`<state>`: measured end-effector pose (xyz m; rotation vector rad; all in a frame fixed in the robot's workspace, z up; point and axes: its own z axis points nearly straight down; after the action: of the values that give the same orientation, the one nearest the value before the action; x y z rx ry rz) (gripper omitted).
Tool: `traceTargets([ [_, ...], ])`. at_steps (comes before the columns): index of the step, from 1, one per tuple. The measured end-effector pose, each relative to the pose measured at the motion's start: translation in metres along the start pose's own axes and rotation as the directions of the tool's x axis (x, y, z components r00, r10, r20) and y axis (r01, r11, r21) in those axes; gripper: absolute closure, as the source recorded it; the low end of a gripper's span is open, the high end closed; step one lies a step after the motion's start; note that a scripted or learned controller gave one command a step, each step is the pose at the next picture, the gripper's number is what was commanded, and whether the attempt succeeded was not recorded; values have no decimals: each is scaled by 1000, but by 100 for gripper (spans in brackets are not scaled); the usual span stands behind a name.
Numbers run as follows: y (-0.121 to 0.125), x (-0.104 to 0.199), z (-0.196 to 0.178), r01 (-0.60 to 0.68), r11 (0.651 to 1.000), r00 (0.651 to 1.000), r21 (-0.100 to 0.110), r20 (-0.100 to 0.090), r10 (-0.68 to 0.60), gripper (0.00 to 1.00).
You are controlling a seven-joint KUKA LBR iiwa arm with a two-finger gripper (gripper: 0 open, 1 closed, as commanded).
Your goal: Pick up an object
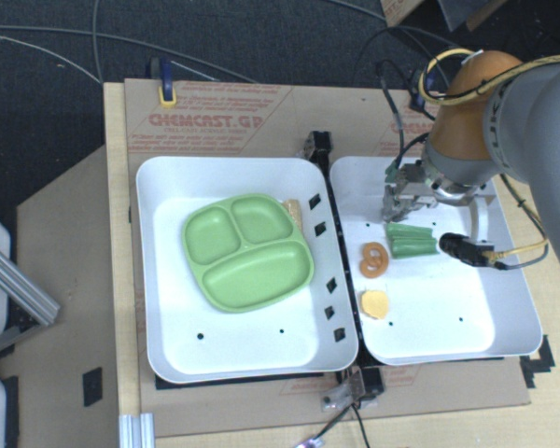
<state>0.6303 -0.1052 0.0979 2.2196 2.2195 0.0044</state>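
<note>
Objects for picking lie in the right bin (504,329), near its left wall. Going left to right, we see a green divided plate (249,251) in the left bin (168,343), then a pretzel (373,260), a yellow piece (375,303) and a green ribbed piece (412,242). Our gripper (406,203) hangs just above the green piece; we cannot tell its finger state. We judge a straight descent best, since open floor lies toward the right wall.
</note>
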Motion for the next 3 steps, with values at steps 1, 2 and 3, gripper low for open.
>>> traceTargets([
  [1, 11, 3, -50, 1, 1000, 1000, -2, 0, -1, 100],
  [2, 11, 3, -116, 1, 1000, 1000, -4, 1, -1, 100],
  [3, 12, 3, -161, 1, 1000, 1000, -3, 1, -1, 100],
])
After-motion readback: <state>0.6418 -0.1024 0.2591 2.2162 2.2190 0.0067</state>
